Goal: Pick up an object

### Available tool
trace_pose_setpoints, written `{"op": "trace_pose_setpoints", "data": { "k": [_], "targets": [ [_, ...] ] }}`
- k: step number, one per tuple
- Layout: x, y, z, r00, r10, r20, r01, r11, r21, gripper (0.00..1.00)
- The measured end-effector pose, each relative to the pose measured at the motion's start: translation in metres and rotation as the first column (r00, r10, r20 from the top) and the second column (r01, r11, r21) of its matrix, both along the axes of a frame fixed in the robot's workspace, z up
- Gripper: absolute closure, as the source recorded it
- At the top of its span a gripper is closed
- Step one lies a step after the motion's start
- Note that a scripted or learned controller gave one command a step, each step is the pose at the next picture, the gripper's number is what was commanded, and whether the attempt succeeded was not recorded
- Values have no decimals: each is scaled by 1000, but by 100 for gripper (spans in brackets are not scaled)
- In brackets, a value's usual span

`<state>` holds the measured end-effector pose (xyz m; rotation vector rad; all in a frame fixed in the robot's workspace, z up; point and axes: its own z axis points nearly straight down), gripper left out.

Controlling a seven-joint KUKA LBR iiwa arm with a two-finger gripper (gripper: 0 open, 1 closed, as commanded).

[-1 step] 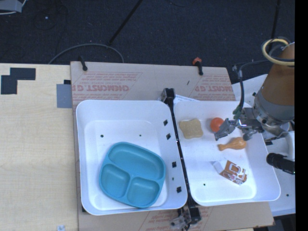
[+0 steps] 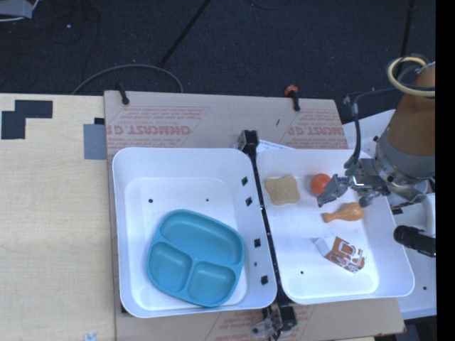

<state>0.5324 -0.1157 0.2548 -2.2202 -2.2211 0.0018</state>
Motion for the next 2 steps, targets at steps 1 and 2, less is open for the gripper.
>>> {"op": "trace_pose_setpoints", "data": {
  "k": [1, 2],
  "targets": [
    [1, 10, -56, 1000, -1, -8, 2, 1000, 2, 0],
    [8, 12, -103, 1000, -1, -6, 1, 1000, 2, 0]
  ]
}}
